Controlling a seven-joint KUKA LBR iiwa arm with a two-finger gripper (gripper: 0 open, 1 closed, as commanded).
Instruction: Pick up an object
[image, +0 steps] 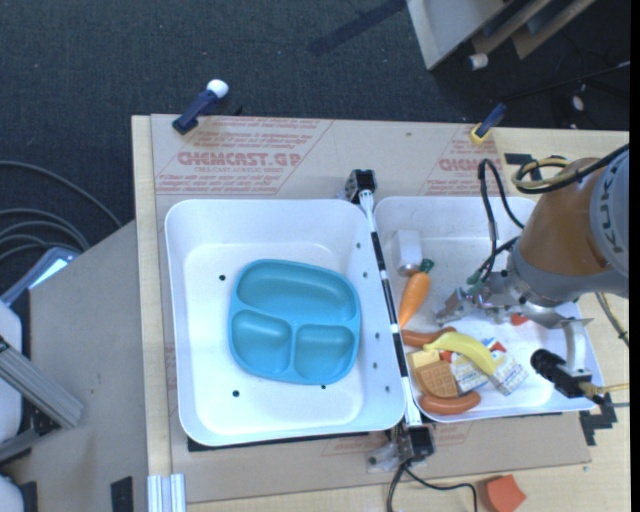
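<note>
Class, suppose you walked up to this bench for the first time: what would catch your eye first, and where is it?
Probably the blue divided plate, alone in the middle of the left bin. Next, the bright jumble in the right bin: an orange carrot by the divider, with a banana and sausage toward the near edge. The grey and orange arm hangs over that bin from the right.

A robotics lab: a bench on dark carpet bears two clamped white bins, loose cables trailing at the left, an industrial arm reaching in from the right.
</note>
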